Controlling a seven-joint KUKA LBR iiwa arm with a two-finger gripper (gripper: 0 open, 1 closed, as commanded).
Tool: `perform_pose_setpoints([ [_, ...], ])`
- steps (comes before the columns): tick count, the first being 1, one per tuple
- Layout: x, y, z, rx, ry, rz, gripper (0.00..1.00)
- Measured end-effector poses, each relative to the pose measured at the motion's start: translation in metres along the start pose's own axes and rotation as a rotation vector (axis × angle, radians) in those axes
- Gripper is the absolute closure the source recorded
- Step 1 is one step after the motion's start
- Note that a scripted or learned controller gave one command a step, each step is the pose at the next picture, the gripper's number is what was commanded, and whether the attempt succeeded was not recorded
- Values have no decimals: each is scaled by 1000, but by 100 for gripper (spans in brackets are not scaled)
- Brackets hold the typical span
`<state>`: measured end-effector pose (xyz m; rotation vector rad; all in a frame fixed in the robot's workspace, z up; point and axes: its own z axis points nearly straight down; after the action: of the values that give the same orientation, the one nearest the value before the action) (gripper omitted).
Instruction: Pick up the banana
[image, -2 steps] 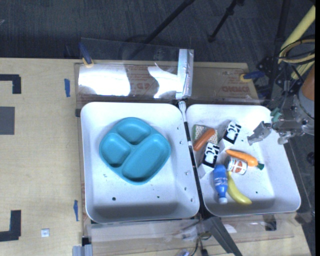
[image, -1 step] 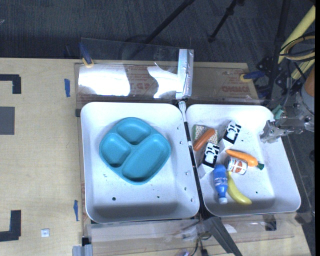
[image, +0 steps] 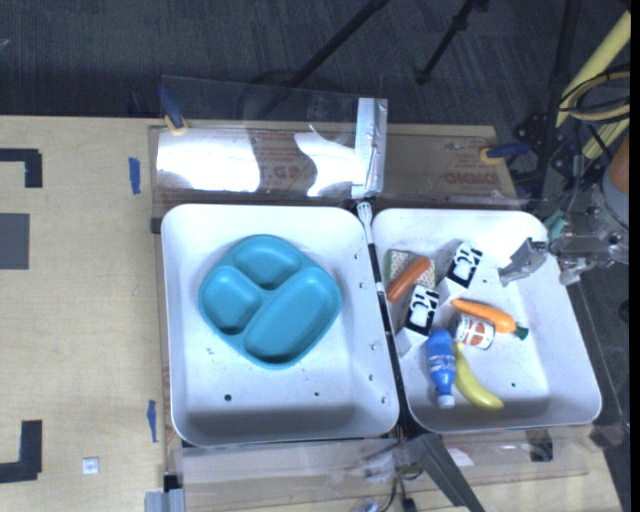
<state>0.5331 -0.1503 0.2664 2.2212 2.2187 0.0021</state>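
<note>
Camera view: the grey metal two-finger gripper (image: 528, 258) hangs over the right white bin's (image: 575, 345) upper right corner, holding nothing — whether its fingers are apart or together cannot be told. Below and to its left lie an orange carrot (image: 485, 315), a small red-and-white can (image: 474, 334) with print too small to read, and two black-and-white patterned boxes (image: 441, 286). The yellow banana (image: 476, 386) lies near the bin's front edge, touching a blue plastic bottle (image: 441, 368). The left white bin (image: 190, 330) holds a blue three-compartment plate (image: 268, 298).
</note>
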Motion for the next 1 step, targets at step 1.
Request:
perform_pose_setpoints([
  [1, -1, 1, -10, -3, -1, 1, 100],
])
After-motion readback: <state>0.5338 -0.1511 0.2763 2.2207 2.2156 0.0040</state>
